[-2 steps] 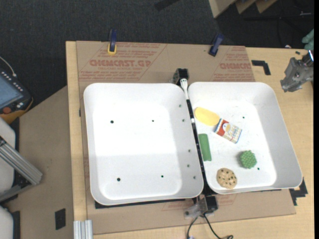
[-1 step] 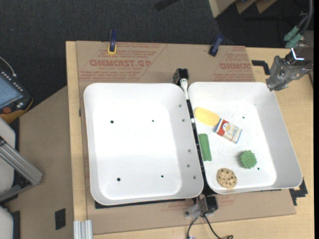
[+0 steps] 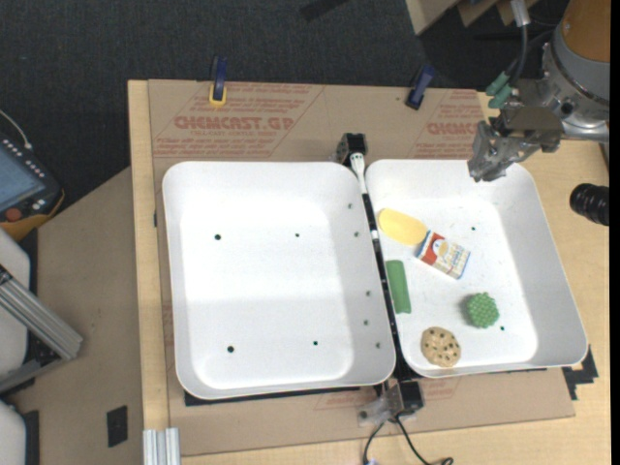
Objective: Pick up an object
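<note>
Two shallow white bins sit side by side on a brown cardboard sheet that covers the tabletop (image 3: 145, 289). The left bin (image 3: 194, 289) fills the middle of the frame; its floor shows a few small dark dots. The right bin (image 3: 542, 250) lies in the right half of the frame and carries all the loose things.

In the right bin, a yellow lemon-shaped piece (image 3: 401, 226) lies near the left wall, toward the upper part of the bin. Just to its lower right, touching or nearly touching it, is a small white and red carton (image 3: 445, 256), lying tilted. Below the yellow piece, a green bar (image 3: 398, 287) lies along the left wall, running up and down the frame. A bumpy green ball (image 3: 481, 310) sits toward the lower right of the bin floor, and a round tan cookie (image 3: 440, 347) rests near the bottom edge, left of and below the ball.

The grey arm enters from the upper right of the frame. Its hand (image 3: 487, 163) hangs over the bin's upper right corner, apart from all the objects; whether its fingers are spread or pressed together, I cannot tell, and nothing shows between them.

A yellow clamp (image 3: 218, 90) and a blue clamp (image 3: 420, 87) grip the cardboard's top edge.
</note>
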